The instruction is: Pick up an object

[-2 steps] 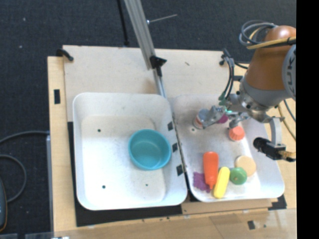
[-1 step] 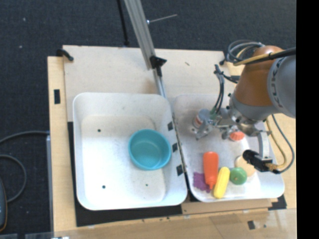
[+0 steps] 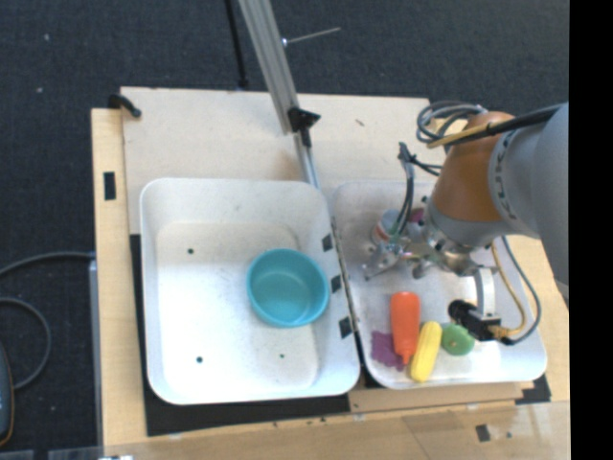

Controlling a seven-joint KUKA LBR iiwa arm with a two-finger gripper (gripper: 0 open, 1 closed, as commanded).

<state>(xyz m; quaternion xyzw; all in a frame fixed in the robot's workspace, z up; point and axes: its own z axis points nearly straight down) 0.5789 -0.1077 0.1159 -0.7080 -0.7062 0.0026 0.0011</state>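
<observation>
Camera view looks down on a pale wooden surface point(image 3: 211, 137) bearing two shallow white plastic bins. At nine o'clock, the left bin point(image 3: 172, 218) holds a round teal plastic bowl point(image 3: 287, 287). At three o'clock, the right bin point(image 3: 359, 209) has the grey arm's pincer point(image 3: 397, 252) low over its upper half; whether it is open or closed I cannot tell. Toward five o'clock lie an orange carrot-shaped toy point(image 3: 405, 318), a yellow banana-shaped toy point(image 3: 425, 350), a small purple toy point(image 3: 385, 349) and a green toy point(image 3: 458, 341), clustered close together.

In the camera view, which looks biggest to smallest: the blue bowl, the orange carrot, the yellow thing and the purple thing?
1. blue bowl
2. orange carrot
3. yellow thing, close to the carrot, so unsure
4. purple thing, partly hidden
</observation>
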